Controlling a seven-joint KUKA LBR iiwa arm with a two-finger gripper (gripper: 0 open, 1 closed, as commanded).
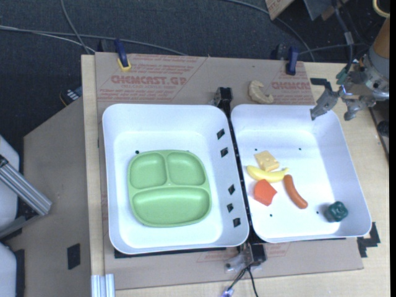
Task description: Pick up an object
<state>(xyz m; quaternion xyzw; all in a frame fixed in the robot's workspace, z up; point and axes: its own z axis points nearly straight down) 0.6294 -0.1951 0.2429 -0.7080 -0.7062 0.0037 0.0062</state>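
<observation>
Starting at the left, we see the left bin carrying a green divided tray with 3 compartments, which we judge is not a natural pick. Past the black divider, the right bin holds 5 small items clustered toward its near half: a yellow cheese wedge touching a yellow banana just below it, a red piece just beside the banana's underside, an orange sausage lying at a slant to their right, and a dark green lump apart near the bin's right near corner. A tan object rests on the tabletop beyond the bins. Farthest right, the gripper hangs over the far right rim of the right bin, its 2 fingers spread and grasping nothing, well apart from every item. We think the approach has not yet begun. To do it well, we would choose the sausage or the green lump, since each stands free of neighbours; for the sausage, we would turn the fingers across its narrow width and descend straight, keeping clear of the bin wall.
</observation>
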